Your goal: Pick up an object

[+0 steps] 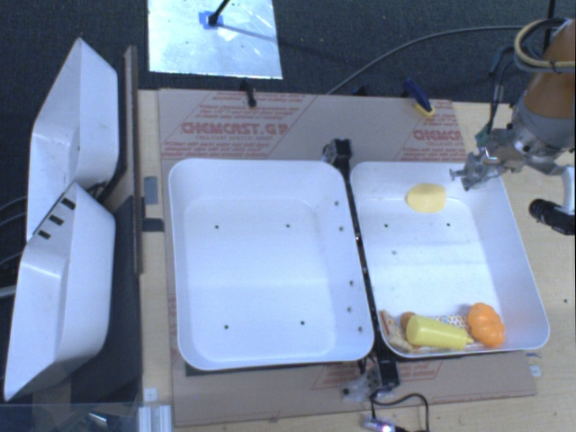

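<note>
Just left of and slightly below the gripper point(469, 177), a pale yellow lump point(426, 198) in the right bin point(526, 277), apart from it. Gripper state impossible to tell. Probably light, smooth and rounded, so best pinched across the short width at mid-body.

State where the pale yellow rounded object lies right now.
The pale yellow rounded object lies in the right-hand shallow white bin, near its far edge, just left of the gripper.

Dark carpet floor point(405, 7), pale wooden bench point(549, 394), shiny metal plate point(214, 25) on floor
</note>
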Robot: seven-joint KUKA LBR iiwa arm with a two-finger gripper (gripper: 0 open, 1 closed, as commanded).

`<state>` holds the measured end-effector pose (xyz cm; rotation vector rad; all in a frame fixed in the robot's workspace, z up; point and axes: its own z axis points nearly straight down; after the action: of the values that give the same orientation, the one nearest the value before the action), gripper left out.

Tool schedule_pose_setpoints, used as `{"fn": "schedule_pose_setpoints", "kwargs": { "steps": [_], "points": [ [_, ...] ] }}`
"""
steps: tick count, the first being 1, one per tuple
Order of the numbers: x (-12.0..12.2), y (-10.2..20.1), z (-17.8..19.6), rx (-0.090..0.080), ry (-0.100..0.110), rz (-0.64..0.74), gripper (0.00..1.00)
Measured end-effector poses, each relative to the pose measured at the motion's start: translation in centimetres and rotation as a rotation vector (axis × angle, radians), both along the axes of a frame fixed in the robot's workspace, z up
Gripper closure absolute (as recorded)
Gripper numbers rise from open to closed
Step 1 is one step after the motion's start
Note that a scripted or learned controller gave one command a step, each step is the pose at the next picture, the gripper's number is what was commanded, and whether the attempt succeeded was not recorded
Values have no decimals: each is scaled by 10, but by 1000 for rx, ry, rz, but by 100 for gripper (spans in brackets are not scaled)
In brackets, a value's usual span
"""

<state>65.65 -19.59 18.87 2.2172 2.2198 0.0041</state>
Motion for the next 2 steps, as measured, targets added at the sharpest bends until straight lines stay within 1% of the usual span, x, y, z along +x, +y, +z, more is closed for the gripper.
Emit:
{"fn": "schedule_pose_setpoints", "kwargs": {
  "steps": [1, 2],
  "points": [
    [1, 0, 53, 0, -1, 0, 100],
    [7, 56, 60, 2, 3, 4, 100]
  ]
}}
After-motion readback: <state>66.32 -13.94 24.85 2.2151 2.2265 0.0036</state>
